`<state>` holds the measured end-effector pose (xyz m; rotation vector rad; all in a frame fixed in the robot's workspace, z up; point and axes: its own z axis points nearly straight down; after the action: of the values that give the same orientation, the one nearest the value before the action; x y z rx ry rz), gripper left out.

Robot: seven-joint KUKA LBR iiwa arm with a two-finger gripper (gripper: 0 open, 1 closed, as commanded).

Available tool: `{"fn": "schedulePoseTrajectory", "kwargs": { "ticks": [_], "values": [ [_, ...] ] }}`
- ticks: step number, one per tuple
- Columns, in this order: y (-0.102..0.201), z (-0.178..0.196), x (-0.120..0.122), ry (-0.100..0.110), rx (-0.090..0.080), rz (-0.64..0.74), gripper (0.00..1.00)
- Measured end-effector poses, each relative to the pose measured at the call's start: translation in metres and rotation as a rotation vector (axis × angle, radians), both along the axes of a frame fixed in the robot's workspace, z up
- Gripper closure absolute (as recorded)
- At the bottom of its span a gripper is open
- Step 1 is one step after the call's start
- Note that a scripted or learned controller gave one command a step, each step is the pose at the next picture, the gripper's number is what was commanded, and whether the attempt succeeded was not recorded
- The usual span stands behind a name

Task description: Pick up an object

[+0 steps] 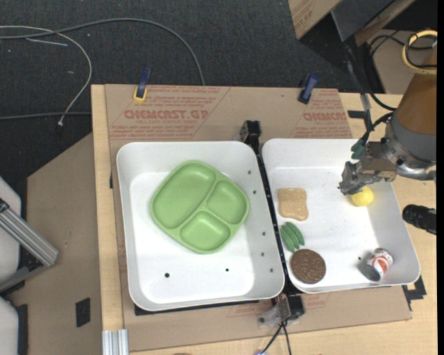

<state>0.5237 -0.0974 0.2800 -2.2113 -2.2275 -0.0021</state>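
Observation:
The right bin holds a tan slice of bread, a green leafy piece, a brown round patty, a small yellow ball-like thing and a red-and-white can on its side. My gripper hangs over the right bin's far right part, just above and to the left of the yellow thing. Nothing is visible between its fingers.
The left bin carries a green three-compartment plate. Black clamps sit where the two bins meet. Blue clips hold the cardboard sheet at the back. A cardboard box stands at the far right.

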Motion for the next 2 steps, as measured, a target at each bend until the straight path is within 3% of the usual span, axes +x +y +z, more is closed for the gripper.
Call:
{"fn": "schedulePoseTrajectory", "kwargs": {
  "ticks": [2],
  "values": [
    [0.115, -0.025, 0.018, 0.003, -0.001, -0.002, 1.0]
  ]
}}
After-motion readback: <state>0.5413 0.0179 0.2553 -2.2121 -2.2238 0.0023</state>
